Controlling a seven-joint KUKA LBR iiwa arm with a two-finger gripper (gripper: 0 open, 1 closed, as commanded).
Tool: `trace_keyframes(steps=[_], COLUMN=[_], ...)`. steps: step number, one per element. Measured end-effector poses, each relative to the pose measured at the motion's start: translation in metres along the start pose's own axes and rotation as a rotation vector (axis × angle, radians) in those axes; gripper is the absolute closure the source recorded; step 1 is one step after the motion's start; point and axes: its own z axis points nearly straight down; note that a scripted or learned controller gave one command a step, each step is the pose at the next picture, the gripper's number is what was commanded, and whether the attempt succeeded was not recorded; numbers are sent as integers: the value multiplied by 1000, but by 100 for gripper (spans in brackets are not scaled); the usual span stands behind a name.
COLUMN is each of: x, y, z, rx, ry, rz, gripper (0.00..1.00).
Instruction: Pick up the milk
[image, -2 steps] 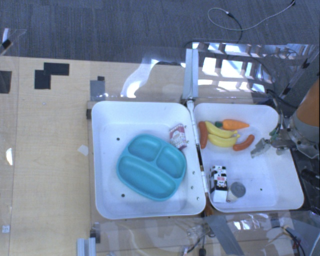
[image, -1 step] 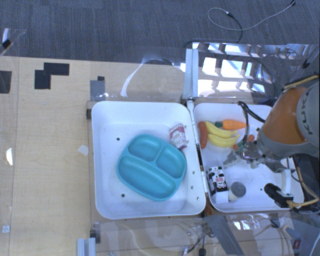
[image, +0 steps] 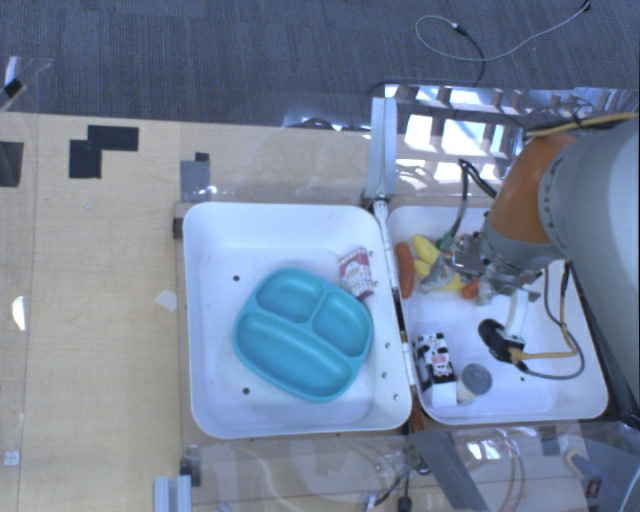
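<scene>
Bench: left bin holds blue plate, packet. Right bin: milk, carrot. Gripper state unclear.

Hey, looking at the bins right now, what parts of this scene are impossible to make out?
- Gripper, camera view: whether it is open or shut is masked by the wrist above it.
- Food items by the gripper: partly covered by the arm, too small to name.
- Milk carton: print too small to read.
- Packet in left bin: label blurred.
</scene>
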Motion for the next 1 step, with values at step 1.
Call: trace_keyframes(steps=[1], x=[17], y=[-5], z=[-97], rx=[4], ry=[-2], rz=[49], gripper=[0])
